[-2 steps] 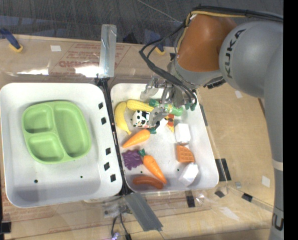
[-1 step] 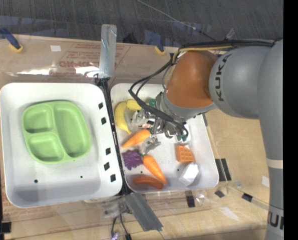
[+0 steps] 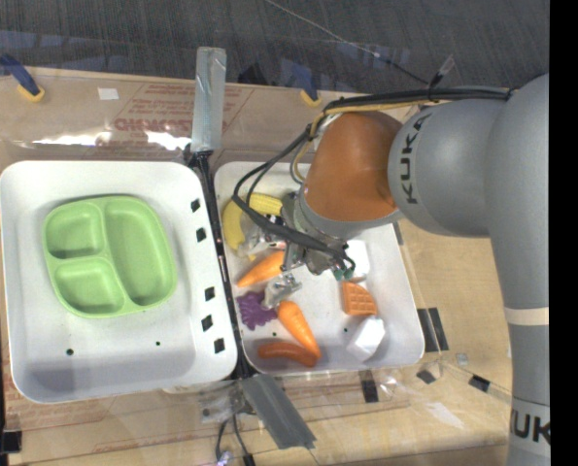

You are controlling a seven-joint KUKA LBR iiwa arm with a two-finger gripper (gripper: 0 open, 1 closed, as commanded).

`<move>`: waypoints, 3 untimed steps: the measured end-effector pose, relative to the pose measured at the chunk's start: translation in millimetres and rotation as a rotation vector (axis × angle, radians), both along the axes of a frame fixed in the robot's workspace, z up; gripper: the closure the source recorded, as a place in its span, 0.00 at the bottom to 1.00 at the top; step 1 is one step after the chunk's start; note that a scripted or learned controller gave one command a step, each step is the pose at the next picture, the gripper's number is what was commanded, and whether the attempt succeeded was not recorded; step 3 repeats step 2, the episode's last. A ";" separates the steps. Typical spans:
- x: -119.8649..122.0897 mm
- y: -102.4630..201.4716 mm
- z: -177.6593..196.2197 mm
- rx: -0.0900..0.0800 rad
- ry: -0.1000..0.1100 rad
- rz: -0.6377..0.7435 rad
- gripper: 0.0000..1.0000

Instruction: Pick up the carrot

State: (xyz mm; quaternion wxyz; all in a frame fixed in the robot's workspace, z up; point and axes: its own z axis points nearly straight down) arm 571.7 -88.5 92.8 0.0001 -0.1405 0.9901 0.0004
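Grey arm (image 3: 483, 173) crowds our view; hand (image 3: 290, 278) hangs just above carrot (image 3: 297, 326), at its 12 o'clock; grip state unclear.

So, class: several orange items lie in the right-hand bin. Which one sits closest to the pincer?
The orange piece at the bin's left side, just left of the pincer. The carrot, red-orange piece and waffle-like piece lie farther off.

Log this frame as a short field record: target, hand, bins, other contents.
target: carrot, lying in right bin, untouched
hand: hand low over right bin, just above the carrot; grip unclear
left bin: left bin holds green divided plate
near target: purple item, orange piece, red-orange item
others: banana, waffle, white block
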 end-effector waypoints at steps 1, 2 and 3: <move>1.5 1.9 11.3 -0.001 -0.003 0.007 1.00; -22.8 34.4 102.4 0.000 -0.007 -0.166 1.00; -22.8 34.4 102.4 0.000 -0.007 -0.166 1.00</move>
